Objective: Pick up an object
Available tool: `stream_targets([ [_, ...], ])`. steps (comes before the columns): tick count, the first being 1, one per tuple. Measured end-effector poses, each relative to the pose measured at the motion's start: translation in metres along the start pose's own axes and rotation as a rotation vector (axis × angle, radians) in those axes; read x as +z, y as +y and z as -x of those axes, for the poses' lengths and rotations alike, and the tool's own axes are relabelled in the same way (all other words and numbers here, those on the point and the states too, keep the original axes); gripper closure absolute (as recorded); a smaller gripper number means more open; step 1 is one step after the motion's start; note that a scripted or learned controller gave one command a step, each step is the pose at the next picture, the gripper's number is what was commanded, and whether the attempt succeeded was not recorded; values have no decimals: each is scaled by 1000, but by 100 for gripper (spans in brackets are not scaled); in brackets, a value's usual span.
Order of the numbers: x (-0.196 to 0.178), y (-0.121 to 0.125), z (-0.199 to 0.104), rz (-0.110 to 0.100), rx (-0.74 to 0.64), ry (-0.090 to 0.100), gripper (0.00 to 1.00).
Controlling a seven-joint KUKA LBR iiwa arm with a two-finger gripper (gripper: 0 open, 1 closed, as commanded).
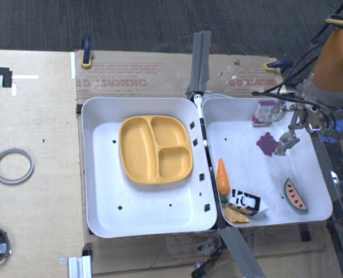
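Your pincer [288,136] hung over the back of the right bin [310,213], its slim fingers pointing down and toward the bin floor; whether they stood apart or together could not be told from this angle, and nothing was seen between them. The nearest object was the purple piece [267,143], which lay just to the camera's left of the fingertips, near but apart from them, a lumpy shape with no clear long axis. A small packet [265,112] sat at the bin's back wall, a little farther off on the same side. The melon slice [295,195] lay toward the front, its length running along the right wall. The carrot [222,176] lay against the divider, long axis front to back, with a black-and-white wrapper [244,201] beside it, its print too small to read. The yellow tray [156,149] filled the left bin [102,213]. Behind the bins, mirrored red lettering on cardboard [131,80] stayed illegible on your desk [32,213].
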State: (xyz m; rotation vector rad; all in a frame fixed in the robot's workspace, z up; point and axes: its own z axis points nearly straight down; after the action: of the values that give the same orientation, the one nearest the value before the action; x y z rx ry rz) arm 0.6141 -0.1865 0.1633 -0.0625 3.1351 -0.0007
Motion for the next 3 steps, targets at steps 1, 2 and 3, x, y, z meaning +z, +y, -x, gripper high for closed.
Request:
stream_targets([
  [1,15,-14,44,0,93,0,0],
  [2,70,-36,21,-1,200,1,0],
  [3,70,-1,13,0,292,1,0],
])
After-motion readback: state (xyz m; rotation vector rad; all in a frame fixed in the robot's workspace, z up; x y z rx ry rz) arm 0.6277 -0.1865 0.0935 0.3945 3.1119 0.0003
